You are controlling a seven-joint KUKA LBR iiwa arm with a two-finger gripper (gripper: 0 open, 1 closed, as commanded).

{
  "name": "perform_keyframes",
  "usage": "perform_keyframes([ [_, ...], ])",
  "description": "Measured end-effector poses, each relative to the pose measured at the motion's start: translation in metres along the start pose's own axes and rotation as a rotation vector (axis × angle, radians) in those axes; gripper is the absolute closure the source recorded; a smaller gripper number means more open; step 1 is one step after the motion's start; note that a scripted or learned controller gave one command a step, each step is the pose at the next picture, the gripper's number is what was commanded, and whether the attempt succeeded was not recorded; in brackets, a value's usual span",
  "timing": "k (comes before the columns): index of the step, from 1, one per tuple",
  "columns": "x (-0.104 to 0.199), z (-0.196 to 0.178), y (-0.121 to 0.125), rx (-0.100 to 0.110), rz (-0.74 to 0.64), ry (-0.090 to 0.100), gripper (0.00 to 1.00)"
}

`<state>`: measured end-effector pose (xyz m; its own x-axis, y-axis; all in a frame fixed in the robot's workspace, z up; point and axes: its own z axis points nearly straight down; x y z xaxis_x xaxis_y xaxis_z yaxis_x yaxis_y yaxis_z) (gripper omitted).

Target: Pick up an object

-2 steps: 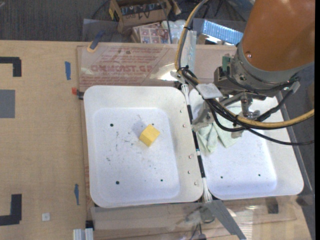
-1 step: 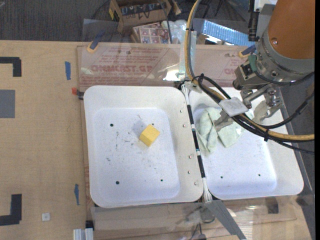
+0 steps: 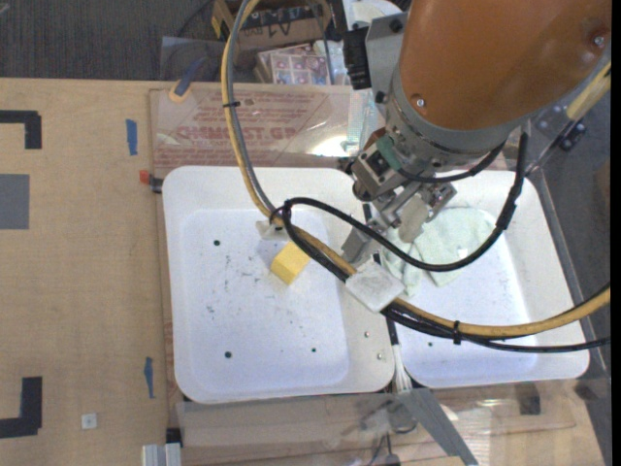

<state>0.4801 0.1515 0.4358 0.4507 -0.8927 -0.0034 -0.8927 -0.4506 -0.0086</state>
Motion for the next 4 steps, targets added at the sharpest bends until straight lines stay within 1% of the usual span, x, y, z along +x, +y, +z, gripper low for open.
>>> perform_keyframes([
  [1,-0.067,0.142,-0.032,-0.004,0.074,0.0,0.0],
  [2,-0.034,0.255,-0.03,-0.005,0.18,0.001,0.0],
  [3,0.004,0.345,-0.048,0.004,0.292,0.002,0.0],
  [4,0.056,0.343,-0.006,0.017,0.433,-0.004,0.0],
])
